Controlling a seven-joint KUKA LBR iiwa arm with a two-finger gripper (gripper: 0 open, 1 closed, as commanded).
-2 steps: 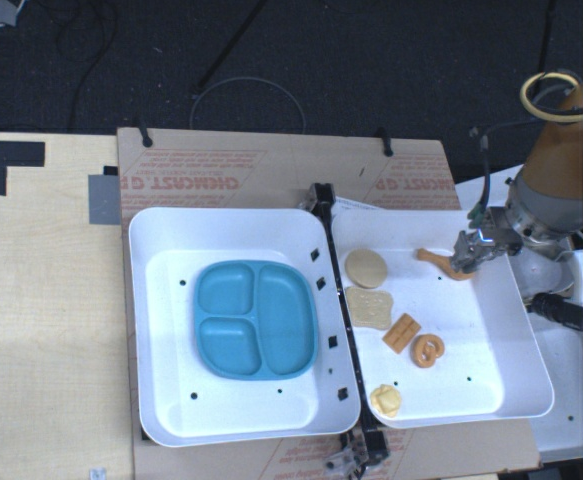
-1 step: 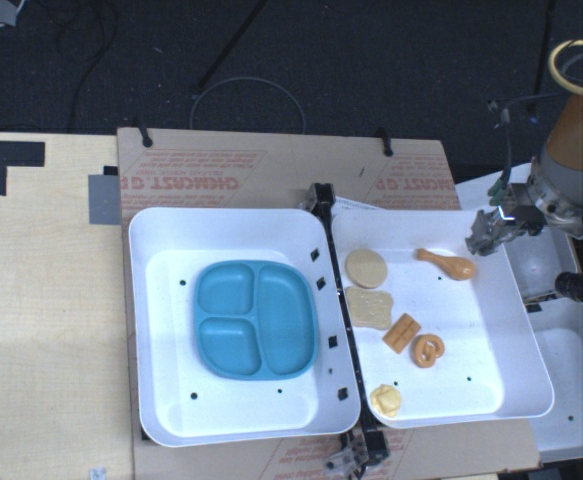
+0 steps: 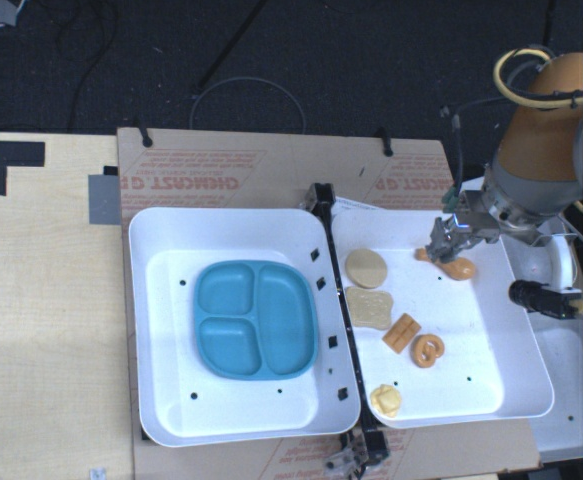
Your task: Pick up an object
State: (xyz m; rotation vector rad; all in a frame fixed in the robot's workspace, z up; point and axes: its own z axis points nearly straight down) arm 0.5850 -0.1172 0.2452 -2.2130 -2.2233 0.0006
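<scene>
You have the pincer [image 3: 449, 238] directly over the orange croissant-shaped piece [image 3: 457, 266] at the right bin's [image 3: 516, 363] far edge, long axis crosswise; finger state cannot be told.

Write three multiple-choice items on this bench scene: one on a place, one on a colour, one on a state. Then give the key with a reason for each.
1. Where does the divided plate lie?
A. In the left bin
B. In the right bin
C. On the cardboard

2. What colour is that plate?
A. Red
B. Blue
C. Green

3. Where is the gripper now?
A. Over the left bin
B. Low at the right bin's far edge, at the orange croissant-shaped piece
C. Over the wooden bench

Key: 1 A, the plate sits in the middle of the left bin. 2 B, it is light blue against white. 3 B, the gripper hangs just above that piece.
</scene>
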